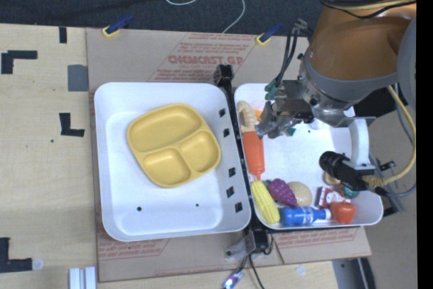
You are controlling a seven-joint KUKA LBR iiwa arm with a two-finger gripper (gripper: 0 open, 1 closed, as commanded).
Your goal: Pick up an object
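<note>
Though the yellow plate (174, 144) lies in plain sight in the left bin (115, 213), right of it the toys crowd: orange carrot (254, 153), corn (264, 202), purple grapes (282, 191). Above the carrot, gripper (274, 124); its opening cannot be made out, arm hides it.

Grey arm (358, 30) reaching in, wrist lowered

Toys (291, 203) along right bin's (308, 158) front
</note>
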